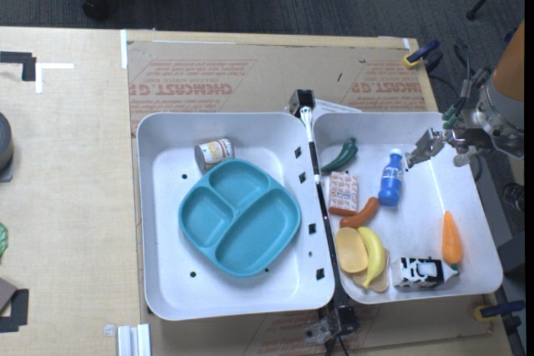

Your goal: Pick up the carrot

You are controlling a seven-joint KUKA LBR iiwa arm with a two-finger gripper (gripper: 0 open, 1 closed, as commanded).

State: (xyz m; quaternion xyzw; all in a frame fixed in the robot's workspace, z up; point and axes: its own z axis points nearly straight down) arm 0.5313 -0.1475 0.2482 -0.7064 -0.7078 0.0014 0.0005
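Carrot (451,237) lies lengthwise near right bin (484,204) wall, tip up-frame; claw (425,147) fingers apart, holding nothing.

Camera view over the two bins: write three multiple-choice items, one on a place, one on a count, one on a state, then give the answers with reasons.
1. Where does the orange plastic carrot lie?
A. On the teal divided plate
B. In the right white bin, near its right wall
C. On the bench outside both bins

2. How many compartments does the teal divided plastic plate have?
A. Two
B. Three
C. Five

3. How does the small blue bottle with a white cap stand in relation to the two-finger gripper?
A. Clamped between the fingers
B. Apart from it, lying in the bin
C. Hanging lifted above the bench

Answers: B, the carrot rests on the right bin's floor beside that wall; B, raised ridges split the plate into three sections; B, a gap of bin floor separates the bottle from the gripper.
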